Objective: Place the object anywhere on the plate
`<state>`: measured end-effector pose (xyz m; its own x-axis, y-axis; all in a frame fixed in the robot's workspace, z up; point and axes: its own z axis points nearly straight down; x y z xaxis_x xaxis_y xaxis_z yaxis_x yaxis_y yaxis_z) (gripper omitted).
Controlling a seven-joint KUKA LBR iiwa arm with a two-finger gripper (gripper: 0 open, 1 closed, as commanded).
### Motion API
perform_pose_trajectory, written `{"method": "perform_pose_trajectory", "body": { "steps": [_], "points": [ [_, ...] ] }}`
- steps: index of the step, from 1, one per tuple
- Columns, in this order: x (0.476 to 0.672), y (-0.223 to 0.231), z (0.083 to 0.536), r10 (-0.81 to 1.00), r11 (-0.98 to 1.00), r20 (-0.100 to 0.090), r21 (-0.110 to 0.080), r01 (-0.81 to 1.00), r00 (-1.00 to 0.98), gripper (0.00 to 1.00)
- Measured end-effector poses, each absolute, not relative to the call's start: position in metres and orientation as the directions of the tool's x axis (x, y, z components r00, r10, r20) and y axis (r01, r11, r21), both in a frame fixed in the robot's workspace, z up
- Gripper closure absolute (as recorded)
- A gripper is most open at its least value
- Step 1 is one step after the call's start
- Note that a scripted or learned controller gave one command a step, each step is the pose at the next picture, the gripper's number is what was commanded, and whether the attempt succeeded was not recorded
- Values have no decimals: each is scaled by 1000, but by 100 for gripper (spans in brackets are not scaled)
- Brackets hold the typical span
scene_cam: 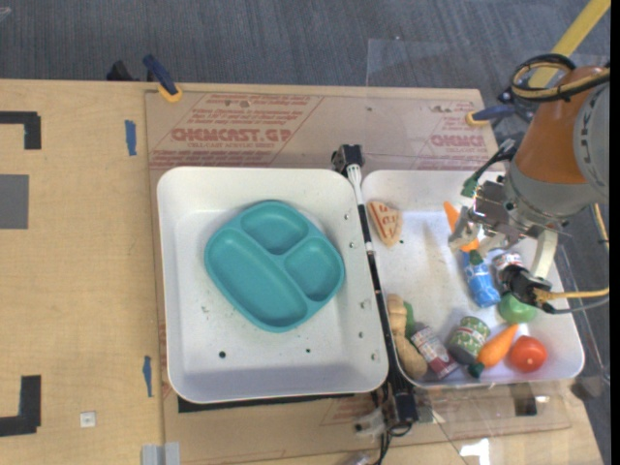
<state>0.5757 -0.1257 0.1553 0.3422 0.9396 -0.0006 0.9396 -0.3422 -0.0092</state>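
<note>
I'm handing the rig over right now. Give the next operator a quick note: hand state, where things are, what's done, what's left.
Hand: low over the right bin, at its far right side among the toys; whether it is open or shut can't be told, and nothing shows in its grip.
Plate: teal, three compartments, in the left bin, nothing on it.
Toys, all in the right bin: pizza slice at the far left corner, blue bottle near the hand, green can, carrot and tomato along the near edge.
Done: nothing placed.
Left: grasp one toy, carry it to the plate, release.
</note>
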Motion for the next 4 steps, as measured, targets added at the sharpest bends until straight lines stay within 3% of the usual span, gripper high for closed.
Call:
{"method": "perform_pose_trajectory", "body": {
  "steps": [1, 2, 3, 4],
  "points": [
    [564, -52, 198, 945, -328, 3, -1, 945, 328, 100],
    [487, 25, 183, 895, -447, 0, -10, 895, 447, 100],
    [512, 96, 240, 836, -549, 2, -1, 836, 549, 100],
    [531, 165, 176, 879, -478, -7, -14, 878, 478, 100]
  ]
}}
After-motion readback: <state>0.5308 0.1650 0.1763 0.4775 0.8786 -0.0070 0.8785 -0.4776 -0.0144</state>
